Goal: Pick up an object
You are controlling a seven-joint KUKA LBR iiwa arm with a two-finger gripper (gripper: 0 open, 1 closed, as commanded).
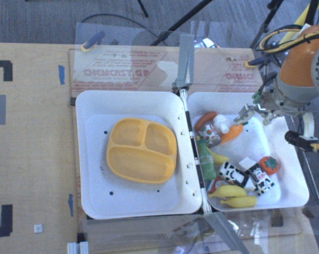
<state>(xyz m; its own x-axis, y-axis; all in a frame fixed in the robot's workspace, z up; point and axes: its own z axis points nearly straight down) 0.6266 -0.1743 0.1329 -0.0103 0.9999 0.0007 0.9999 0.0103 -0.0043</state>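
hand: we place it (254, 111) at the upper part of the right bin (294, 165), hanging off the grey and orange arm (302, 67) that comes in from 3 o'clock. Whether it is apart or together we cannot tell; the metal parts blur against the white bin floor.

hold: we see nothing clamped in it. The orange carrot-like toy (232, 133) lies just beside it, toward 8 o'clock, but contact is not clear.

progress: we judge the pick not yet made. Every object we can count lies in the bin; none is lifted.

left to do: settle on one object, close on it, raise it clear.

nearest candidates: carrot-like toy, then the white piece (221, 123) and the red-brown sausage shape (205, 120) toward 9 o'clock of the hand.

farther pile: toward 6 o'clock, a green bottle-like item (204, 160), a black-and-white cow toy (234, 174), a red tomato-like toy (269, 164), and yellow bananas (234, 196) at the bin's lower wall. These crowd each other, touching or overlapping.

left bin (90, 194): at 9 o'clock of the hand, well apart, it carries a yellow divided plate (142, 150).

surface: tan board (27, 157) with blue tape marks under both bins.
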